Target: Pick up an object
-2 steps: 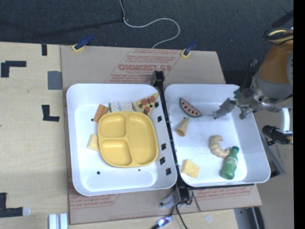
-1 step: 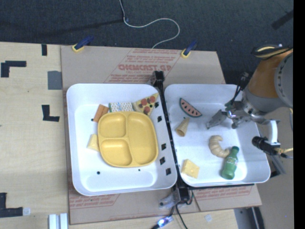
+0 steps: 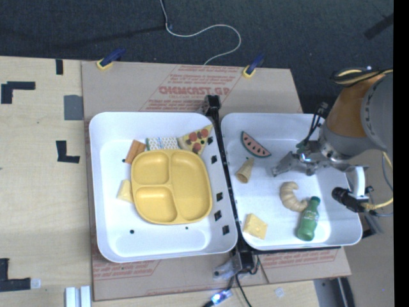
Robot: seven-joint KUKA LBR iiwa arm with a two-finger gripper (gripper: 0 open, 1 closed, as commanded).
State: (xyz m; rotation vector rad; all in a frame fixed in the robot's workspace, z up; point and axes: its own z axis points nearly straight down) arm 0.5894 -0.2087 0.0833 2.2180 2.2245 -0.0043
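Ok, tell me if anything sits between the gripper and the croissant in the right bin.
Nothing visible does. The gripper hangs over bare white floor of the right bin, and the tan curved croissant lies just below it in the camera view with open floor between. The green plastic bottle lies on the croissant's far side.

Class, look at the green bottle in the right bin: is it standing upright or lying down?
Lying down. The green bottle rests lengthwise on the right bin's floor, cap toward the croissant.

2 white bins sit side by side. The left bin [image 3: 105, 171] holds a yellow tray [image 3: 171, 186] with small toys along its top edge. The right bin [image 3: 281, 121] holds a watermelon slice [image 3: 255, 144], cone [image 3: 245, 170], croissant [image 3: 293, 196], green bottle [image 3: 308, 219] and cheese wedge [image 3: 255, 226]. The gripper [image 3: 283, 166], perhaps empty, hangs above the croissant.
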